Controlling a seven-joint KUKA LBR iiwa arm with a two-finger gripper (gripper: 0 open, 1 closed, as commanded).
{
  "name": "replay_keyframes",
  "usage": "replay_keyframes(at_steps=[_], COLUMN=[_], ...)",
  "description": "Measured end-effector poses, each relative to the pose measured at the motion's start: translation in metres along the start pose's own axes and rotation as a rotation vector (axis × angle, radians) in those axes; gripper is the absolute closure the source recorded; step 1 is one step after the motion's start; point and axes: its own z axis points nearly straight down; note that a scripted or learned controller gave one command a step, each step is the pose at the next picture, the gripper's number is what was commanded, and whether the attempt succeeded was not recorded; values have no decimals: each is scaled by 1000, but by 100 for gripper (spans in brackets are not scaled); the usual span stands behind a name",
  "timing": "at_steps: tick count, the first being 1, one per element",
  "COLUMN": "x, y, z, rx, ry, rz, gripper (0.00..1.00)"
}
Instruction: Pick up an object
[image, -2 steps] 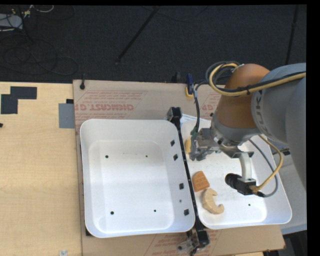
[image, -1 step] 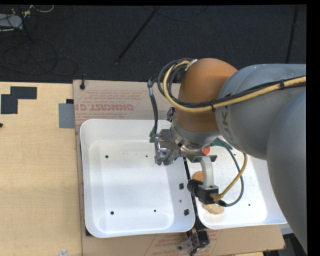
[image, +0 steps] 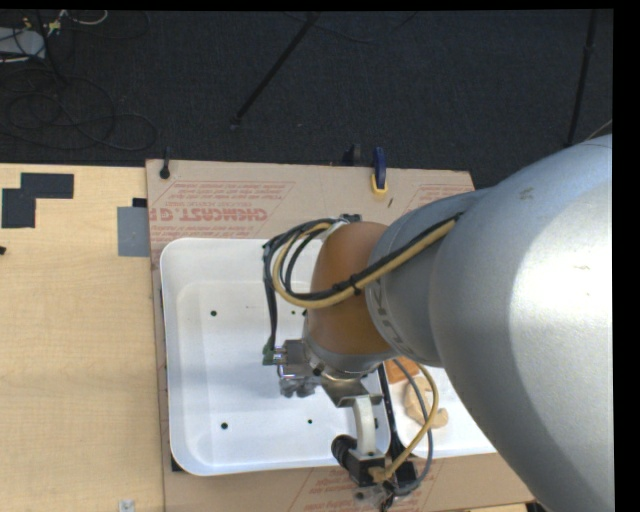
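Note:
My grey arm with its orange band reaches in from the right and covers the right half of the white bin (image: 205, 340). The gripper (image: 297, 378) points down over the middle of the bin floor, and only its metal base shows under the wrist. A pale orange object (image: 412, 393) lies in the bin just right of the wrist, partly hidden by the arm and a yellow cable. It lies beside the gripper, not in it.
The bin rests on a cardboard sheet (image: 230, 210) with red print. A blue and yellow clamp (image: 379, 172) grips the sheet's far edge. Wooden bench top (image: 70, 340) lies to the left. The bin's left floor is bare white.

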Motion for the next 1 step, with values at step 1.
replay_keyframes(at_steps=[1], x=[21], y=[-19], z=[13], rx=[-10], ry=[2], rz=[-1], gripper=[100])
